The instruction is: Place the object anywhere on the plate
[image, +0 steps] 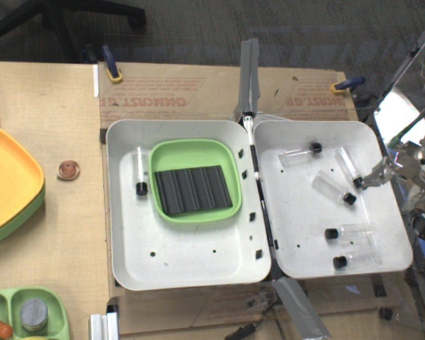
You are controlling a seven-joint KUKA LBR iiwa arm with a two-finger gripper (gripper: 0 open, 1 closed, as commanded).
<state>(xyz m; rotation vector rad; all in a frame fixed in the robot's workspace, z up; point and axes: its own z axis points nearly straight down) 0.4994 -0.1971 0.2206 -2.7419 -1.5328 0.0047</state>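
Vials (333,188), clear with black caps, scattered five across right bin (297,239), right of centre. Sixth vial (140,167) lying in left bin (184,261), just left of plate (159,158), off it. Green plate at centre, carrying dark ridged slab (193,190). Gripper (374,180) at right edge, by capped end of one right-bin vial; spread or pressed together, cannot tell.
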